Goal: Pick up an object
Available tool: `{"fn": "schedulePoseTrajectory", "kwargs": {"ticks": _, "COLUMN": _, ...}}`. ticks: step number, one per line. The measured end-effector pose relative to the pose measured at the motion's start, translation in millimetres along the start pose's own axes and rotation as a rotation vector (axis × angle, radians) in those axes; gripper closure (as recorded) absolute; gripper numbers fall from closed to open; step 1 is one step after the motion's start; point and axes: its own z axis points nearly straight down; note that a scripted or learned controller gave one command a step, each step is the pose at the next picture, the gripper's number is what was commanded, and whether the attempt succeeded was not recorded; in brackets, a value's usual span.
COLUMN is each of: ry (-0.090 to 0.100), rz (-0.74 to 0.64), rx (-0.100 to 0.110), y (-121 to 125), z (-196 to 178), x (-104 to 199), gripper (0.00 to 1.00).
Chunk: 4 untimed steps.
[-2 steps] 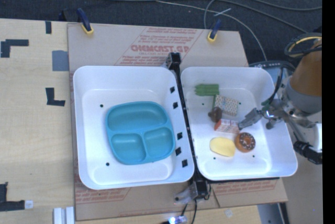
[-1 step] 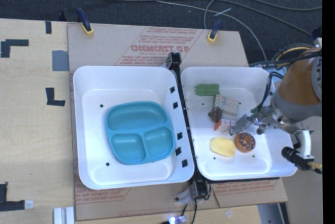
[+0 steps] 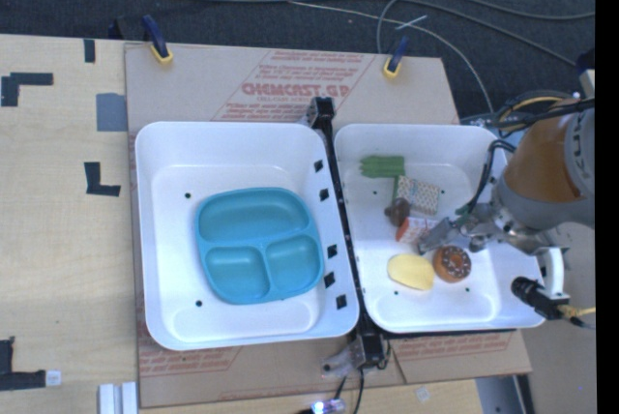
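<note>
Red print on the cardboard sheet

The brand "CHEMCAST GP" can be read in red, repeated in slanted lines, on the brown cardboard sheet (image 3: 290,83) laid under the two bins. The smaller red print beside it is too blurred to be read. No other text can be made out.

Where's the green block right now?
In the camera view, the green block lies near the far wall of the right bin, just beyond the patterned box.
</note>
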Motion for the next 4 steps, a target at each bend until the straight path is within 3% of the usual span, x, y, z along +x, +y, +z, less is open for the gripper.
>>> {"fn": "schedulePoseTrajectory", "kwargs": {"ticks": 1, "ry": -0.002, "rz": 0.0, "rx": -0.003, "y": 1, "z": -12, "x": -1, "gripper": 1.0}}
{"fn": "schedulePoseTrajectory", "kwargs": {"ticks": 2, "ry": 0.001, "rz": 0.0, "rx": -0.002, "y": 11, "z": -60, "x": -2, "gripper": 1.0}}
{"fn": "schedulePoseTrajectory", "kwargs": {"ticks": 4, "ry": 0.0, "rz": 0.0, "rx": -0.004, "y": 2, "z": -170, "x": -11, "gripper": 1.0}}
